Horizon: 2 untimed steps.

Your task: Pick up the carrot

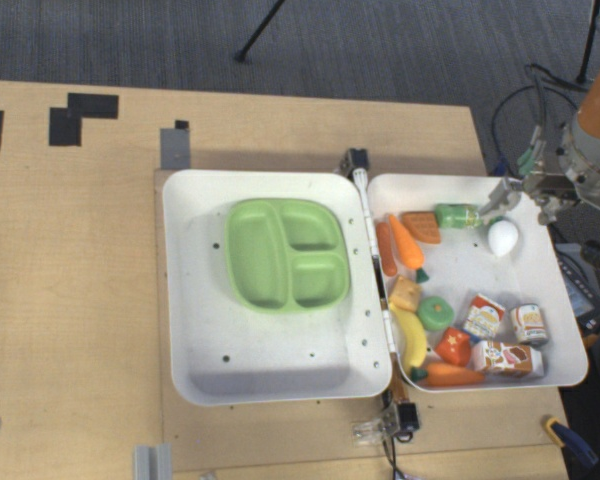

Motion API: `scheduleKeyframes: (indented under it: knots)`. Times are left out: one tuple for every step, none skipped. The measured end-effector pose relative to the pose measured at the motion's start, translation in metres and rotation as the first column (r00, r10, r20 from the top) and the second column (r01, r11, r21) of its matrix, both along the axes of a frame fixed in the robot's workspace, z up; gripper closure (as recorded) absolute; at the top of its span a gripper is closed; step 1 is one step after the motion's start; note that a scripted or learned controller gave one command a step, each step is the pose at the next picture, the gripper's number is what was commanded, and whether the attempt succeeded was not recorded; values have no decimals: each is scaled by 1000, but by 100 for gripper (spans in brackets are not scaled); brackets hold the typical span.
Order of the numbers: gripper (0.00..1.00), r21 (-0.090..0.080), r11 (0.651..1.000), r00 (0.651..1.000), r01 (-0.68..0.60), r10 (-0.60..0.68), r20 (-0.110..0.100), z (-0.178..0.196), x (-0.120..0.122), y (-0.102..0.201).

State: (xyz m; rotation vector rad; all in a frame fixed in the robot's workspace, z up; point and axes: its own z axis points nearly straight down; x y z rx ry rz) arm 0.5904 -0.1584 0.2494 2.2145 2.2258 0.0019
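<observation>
Two metal fingers of the gripper [517, 196] hang spread apart above the far right corner of the right bin [570, 353], with nothing between them; one fingertip points toward the green bottle [456, 215] and the other sits just above the white egg [502, 238]. Neither seems to press on anything, though at this slant I cannot tell if a tip grazes the egg. The arm [598, 133] comes in over the bin's right rim, which suggests a pose parked high before a descent.

The carrot [407, 243] lies well to the left of the egg, near the bin's left wall, slanted with its green stalk end toward the near side. A second orange, carrot-like piece [453, 374] rests along the bin's near wall, beside a banana [412, 332] and a tomato [454, 346]. Small cartons [484, 318] crowd the near right part. The toys look tumbled together, so the carrot's neighbours will likely hamper a clean grasp.

The left bin [195, 368] holds a green divided plate [285, 254].
</observation>
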Motion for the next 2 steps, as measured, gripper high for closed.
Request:
scheduleKeyframes:
  knots:
    - [0, 2, 993, 993, 115, -115, 1, -154, 52, 44]
    - [0, 1, 974, 974, 228, -228, 3, -163, -1, 56]
